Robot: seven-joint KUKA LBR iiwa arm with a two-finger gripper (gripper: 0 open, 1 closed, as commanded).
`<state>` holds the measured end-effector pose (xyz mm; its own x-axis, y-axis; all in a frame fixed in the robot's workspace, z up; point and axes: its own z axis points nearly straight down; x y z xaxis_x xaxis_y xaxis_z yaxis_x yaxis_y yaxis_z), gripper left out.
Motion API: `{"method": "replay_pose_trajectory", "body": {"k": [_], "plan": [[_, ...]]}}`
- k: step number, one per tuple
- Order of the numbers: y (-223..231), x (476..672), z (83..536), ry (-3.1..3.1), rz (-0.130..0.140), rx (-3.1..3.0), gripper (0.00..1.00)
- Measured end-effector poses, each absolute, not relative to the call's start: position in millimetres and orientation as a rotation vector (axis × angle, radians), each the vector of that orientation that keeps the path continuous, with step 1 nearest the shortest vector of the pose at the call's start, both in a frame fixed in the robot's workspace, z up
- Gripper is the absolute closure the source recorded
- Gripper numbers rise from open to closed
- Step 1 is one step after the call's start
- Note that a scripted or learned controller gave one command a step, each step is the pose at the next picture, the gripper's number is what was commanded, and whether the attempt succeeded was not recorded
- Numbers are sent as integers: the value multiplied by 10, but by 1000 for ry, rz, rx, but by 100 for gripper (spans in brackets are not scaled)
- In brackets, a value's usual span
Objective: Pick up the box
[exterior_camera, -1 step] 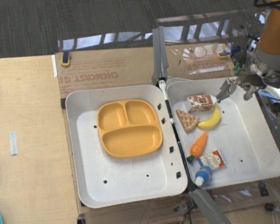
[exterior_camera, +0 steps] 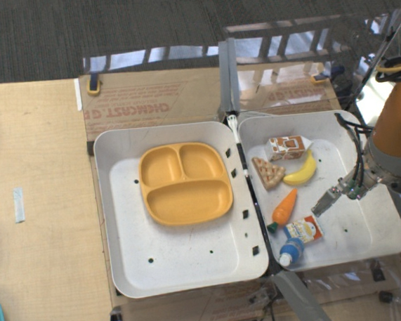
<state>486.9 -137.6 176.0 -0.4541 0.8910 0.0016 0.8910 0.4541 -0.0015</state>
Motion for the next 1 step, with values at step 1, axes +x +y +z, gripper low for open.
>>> {"method": "replay_pose_trajectory", "body": {"k": [1], "plan": [[-1003, 4783, 909, -2765, 0, -1487, 0]]}}
